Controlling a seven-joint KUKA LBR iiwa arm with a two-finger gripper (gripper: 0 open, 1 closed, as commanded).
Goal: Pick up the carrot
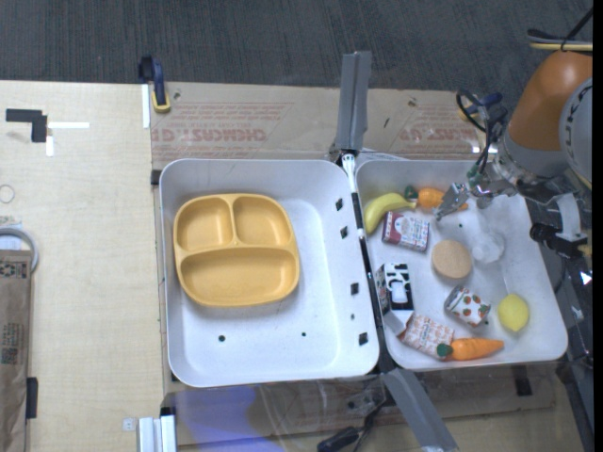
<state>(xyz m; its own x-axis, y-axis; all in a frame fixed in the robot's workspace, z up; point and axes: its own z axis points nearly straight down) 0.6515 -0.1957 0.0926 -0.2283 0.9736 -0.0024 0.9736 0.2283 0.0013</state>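
Carrot [474, 348] lies on its side at the near edge of the right bin [537, 262], its tip pointing right and its green end touching a small patterned packet [426, 331]. By size, the table [75, 252] comes first, pale wood with a cardboard sheet [245, 121] spread under the far side of the bins. The left bin [188, 347] holds a yellow divided plate [236, 249] with three compartments, set toward its far left. The right bin carries all the small things. The arm [551, 111], grey with its orange band, reaches in from the right over the far right corner of that bin, and its pincer [462, 199] hangs low near the far wall, well apart from the carrot; whether its fingers are spread or closed cannot be told, and nothing can be seen between them. Just left of the pincer sits a small orange item [430, 197], and beside that a banana [381, 208] curving along the bin's left wall. Below the banana lies a red and white packet [407, 231], then a tan round disc [452, 260] toward the middle. A black and white box [397, 285] stands against the left wall. A small spotted can [467, 308] lies tilted just above the carrot, and a lemon [513, 314] rests to the right of it, near the carrot's tip.
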